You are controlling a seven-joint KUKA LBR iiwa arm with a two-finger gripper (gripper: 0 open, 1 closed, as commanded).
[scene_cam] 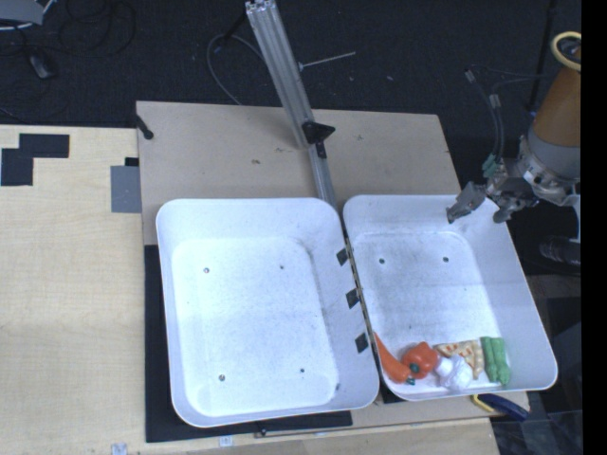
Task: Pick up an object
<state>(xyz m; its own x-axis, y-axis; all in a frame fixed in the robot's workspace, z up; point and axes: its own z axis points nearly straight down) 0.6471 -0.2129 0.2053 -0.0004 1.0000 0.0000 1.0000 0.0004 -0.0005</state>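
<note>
A: Landmark is the right bin (493, 254). Biggest first?

B: Table (237, 150), tan board, lies under the right bin and runs past it on the far side. Left bin (190, 226) butts against the right bin's left wall. A slanted aluminium rail (285, 64) rises from behind the seam between them.

A: Arm?

B: Grey arm (560, 121) with its orange band, outside the right bin's far right corner. Pincer (482, 207) hangs over that corner's rim, fingers apart, nothing between them. My read: parked high before a descent, not yet committed.

A: Task things?

B: All in the right bin's near edge, well apart from the pincer. Heaped against the near wall, probably because the bin tilts that way. Green block (495, 358) toward the near right corner, white lump (455, 375) just beside it, pale patterned piece (462, 352) touching that, orange toy (410, 360) leftmost, near the right bin's left wall.

A: Risk?

B: Clustered against the wall; a pick there likely gets crowded.
</note>
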